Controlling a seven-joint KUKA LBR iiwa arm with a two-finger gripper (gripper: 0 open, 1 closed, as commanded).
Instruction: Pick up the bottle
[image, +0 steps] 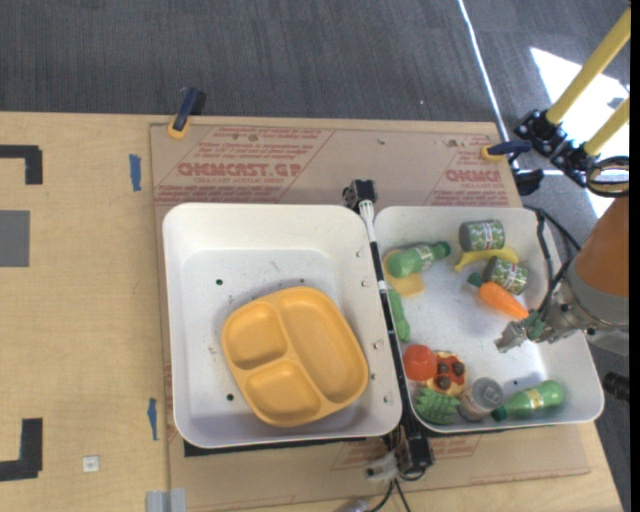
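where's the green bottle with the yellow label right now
In the camera view, the green bottle lies on its side in the right bin's near right corner, beside a grey can, just below the gripper.

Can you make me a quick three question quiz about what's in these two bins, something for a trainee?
1. True or false: the yellow divided plate lies in the right bin.
2. Which lies nearest the right bin's front right corner?
A. the green bottle
B. the carrot
C. the can
3. Fill in: a second green bottle lies near the bin's ____ left corner.

Key: 1 false, it lies in the left bin. 2 A. 3 back.
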